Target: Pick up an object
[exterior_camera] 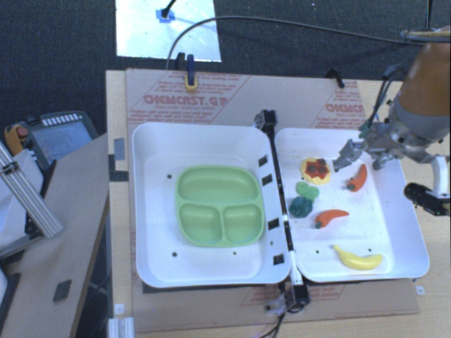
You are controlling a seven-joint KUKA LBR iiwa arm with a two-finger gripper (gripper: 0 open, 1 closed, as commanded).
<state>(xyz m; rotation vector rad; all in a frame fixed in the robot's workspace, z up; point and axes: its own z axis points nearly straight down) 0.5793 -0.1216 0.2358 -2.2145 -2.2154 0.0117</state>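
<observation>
**Tool over right bin, nothing visibly gripped**

Counter (118, 210) is light wood, dark carpet behind it, cardboard sheet (232, 94) under both bins. A teach pendant (60, 136) sits at far left, a silver aluminium extrusion (28, 196) below it, and a shiny metal plate (165, 20) lies on the floor beyond the counter with a cable running across it.

Left bin (151, 143): holds a green three-compartment plate (217, 206), roughly centred, lying flat.

Right bin (405, 238): the candidates to pick.
- pizza slice toy (316, 170), yellow with red topping, upper left part of the bin.
- green broccoli-like toy (304, 198), just below the pizza, near the divider between the bins.
- upper chili (357, 178), red-orange, tilted, right of the pizza.
- lower chili (331, 217), red-orange, lying nearly level, right of the green toy.
- banana (358, 259), yellow, near the front wall, well apart from the rest.

Arm enters from the right, orange band visible above the wrist. Tool (363, 153) sits over the upper part of the right bin, between the pizza and the upper chili, just above both. Grey fingers (345, 155) look spread apart, one tip near the pizza's right edge, the other near the top of the upper chili. Nothing sits between them. Can't tell whether either tip touches a toy.
</observation>
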